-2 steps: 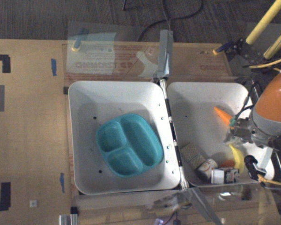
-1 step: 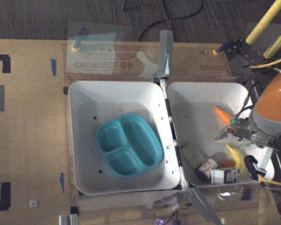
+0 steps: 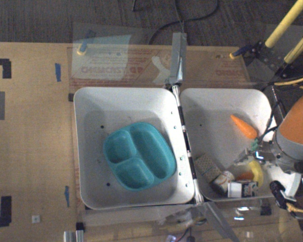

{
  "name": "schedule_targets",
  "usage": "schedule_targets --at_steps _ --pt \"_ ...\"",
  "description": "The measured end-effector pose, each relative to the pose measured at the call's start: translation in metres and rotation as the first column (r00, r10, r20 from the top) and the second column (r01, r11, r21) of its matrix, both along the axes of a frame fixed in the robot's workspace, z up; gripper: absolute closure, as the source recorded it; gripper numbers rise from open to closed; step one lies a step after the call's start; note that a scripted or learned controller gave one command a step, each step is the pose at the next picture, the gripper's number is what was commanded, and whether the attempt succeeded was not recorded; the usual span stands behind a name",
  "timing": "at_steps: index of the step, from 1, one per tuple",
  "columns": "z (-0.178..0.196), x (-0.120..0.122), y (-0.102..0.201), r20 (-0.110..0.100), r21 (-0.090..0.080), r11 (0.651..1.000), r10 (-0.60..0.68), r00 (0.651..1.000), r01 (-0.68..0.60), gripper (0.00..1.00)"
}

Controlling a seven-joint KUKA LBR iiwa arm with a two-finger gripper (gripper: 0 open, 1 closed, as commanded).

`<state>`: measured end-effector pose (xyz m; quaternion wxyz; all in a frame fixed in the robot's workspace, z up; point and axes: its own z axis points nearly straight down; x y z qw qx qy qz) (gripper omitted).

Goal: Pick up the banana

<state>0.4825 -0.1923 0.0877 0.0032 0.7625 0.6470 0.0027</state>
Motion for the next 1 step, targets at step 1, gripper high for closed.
schedule_targets --at_steps 1 --pt "0.0106 -0.0002 -0.0047 0.004 -0.007 1.000 -0.007 1.000 0.007 1.00"
